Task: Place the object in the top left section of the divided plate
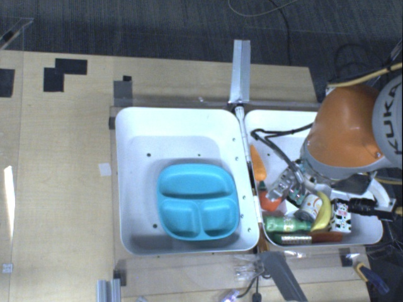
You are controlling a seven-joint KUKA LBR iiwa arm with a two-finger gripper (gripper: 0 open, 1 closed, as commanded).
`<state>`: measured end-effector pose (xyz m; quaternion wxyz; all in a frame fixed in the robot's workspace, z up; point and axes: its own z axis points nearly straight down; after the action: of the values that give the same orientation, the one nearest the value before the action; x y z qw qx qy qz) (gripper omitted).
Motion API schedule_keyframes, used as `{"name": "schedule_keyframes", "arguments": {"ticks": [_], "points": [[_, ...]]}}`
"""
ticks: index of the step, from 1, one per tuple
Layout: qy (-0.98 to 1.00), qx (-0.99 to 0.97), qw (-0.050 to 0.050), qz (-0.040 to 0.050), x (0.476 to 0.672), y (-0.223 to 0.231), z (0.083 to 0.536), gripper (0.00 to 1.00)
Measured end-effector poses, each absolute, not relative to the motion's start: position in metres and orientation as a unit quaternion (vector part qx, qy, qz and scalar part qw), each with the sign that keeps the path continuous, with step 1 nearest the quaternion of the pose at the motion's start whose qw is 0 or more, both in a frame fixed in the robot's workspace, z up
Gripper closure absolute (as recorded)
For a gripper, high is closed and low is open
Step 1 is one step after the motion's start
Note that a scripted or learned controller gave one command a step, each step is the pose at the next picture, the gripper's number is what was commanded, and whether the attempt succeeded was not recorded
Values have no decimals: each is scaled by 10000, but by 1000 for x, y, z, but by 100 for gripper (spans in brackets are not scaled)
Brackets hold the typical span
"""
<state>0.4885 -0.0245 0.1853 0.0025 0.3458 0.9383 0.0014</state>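
The blue plate lies in the left bin, its one large section toward the far side and two smaller ones nearer the camera. The gripper hangs low over the right bin (whether it is open or grasping anything I cannot tell), just above a clutter of carrot, green bottle and banana.

The one readable text is on the robot arm: black letters "KU" on its grey casing at the view's right edge, where the frame cuts the word off. Printing on the green bottle is too small to read.
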Motion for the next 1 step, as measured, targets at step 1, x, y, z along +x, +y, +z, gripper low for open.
{"name": "schedule_keyframes", "arguments": {"ticks": [1], "points": [[9837, 1796, 29, 12, 489, 8, 185, 100]]}}
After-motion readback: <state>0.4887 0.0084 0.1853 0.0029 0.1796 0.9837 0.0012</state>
